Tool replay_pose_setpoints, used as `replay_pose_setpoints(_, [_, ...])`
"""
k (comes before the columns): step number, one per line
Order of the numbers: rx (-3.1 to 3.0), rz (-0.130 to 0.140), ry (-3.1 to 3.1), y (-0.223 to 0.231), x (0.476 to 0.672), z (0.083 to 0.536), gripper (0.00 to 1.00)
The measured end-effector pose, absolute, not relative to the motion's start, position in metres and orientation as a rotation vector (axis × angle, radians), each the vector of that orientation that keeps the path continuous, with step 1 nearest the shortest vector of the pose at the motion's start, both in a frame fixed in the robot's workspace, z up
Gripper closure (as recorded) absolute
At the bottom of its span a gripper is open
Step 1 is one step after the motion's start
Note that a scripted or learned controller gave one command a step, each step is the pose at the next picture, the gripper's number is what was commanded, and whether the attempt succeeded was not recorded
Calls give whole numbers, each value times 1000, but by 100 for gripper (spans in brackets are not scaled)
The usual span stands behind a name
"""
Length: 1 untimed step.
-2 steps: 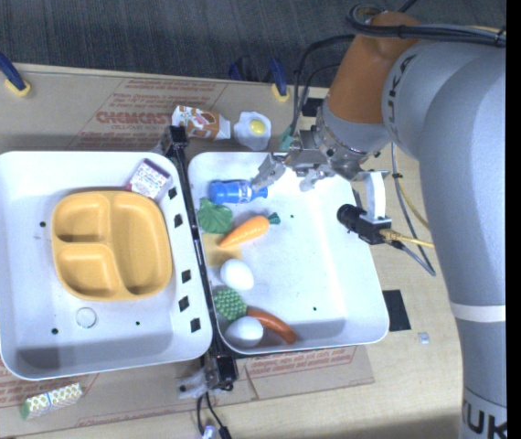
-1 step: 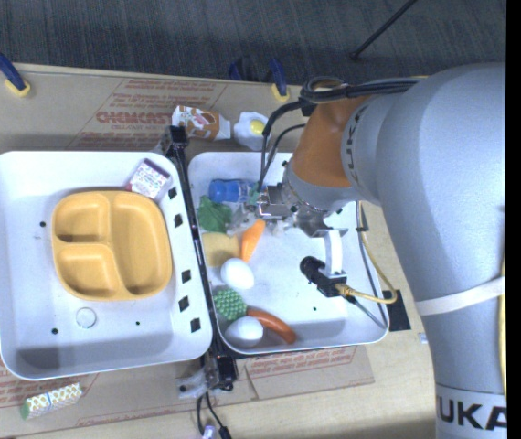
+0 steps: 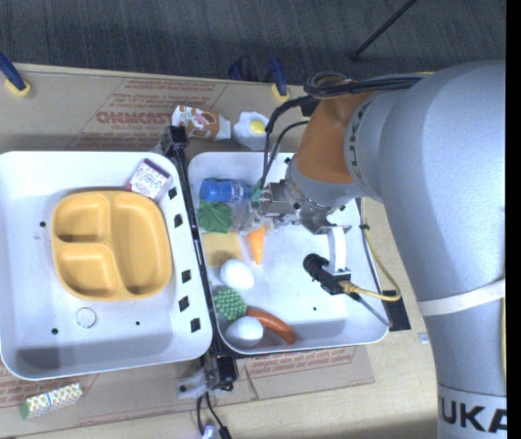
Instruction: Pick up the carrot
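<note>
**Gripper low over carrot, grasp not confirmed**

Right bin [image 3: 361, 323] holds the clutter. Carrot [image 3: 257, 244] lies near bin centre-left, orange, tip pointing to 6 o'clock, top end tucked under the gripper [image 3: 265, 216]. The gripper sits at the carrot's 12 o'clock, touching or just above it; can't tell which. Whether the hand is apart or together can't be told: wrist and cables hide it.

Neighbours: egg [image 3: 236, 273] at carrot's 7 o'clock, just beside. Green leafy item [image 3: 214, 218] at 10 o'clock. Blue bottle [image 3: 221, 190] at 11 o'clock. Sausage [image 3: 271, 324] well off at 6 o'clock. Left bin [image 3: 14, 245] holds a yellow tray [image 3: 111, 243], not in play.

Step, judged: descent or closing stage of the grasp, lift not yet done. Next move calls for a firm close across the carrot's thick end, then a straight lift clear of the egg.
</note>
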State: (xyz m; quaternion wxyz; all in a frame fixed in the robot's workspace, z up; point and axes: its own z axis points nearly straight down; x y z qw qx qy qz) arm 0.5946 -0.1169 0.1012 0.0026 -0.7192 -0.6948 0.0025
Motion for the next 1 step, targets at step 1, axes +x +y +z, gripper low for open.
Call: replay_pose_setpoints(1, [-2364,0,-2068,-86,626,247,100])
